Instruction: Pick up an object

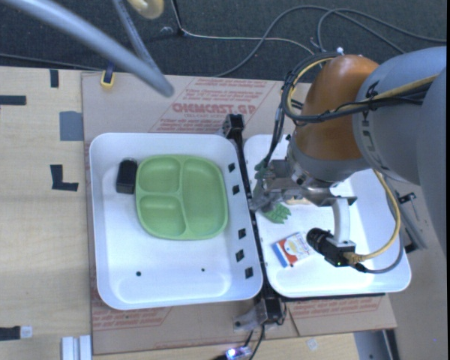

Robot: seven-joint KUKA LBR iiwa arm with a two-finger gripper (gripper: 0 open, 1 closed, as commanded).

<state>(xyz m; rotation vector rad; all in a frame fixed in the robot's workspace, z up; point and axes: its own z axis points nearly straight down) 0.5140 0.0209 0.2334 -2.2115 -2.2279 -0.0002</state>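
Green object (277,212): lay in the right bin (375,280), near its left wall, just under the gripper (268,193).
Gripper: whether clenched or released, I couldn't tell.
Left bin (112,276): held a green tray (182,196).

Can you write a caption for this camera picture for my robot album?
Robot arm reaches into the right bin near a green toy and small card; green divided plate sits in the left bin.

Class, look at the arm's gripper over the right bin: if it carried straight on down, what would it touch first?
Most likely the small green object just beneath the gripper, though depth is hard to judge from above.
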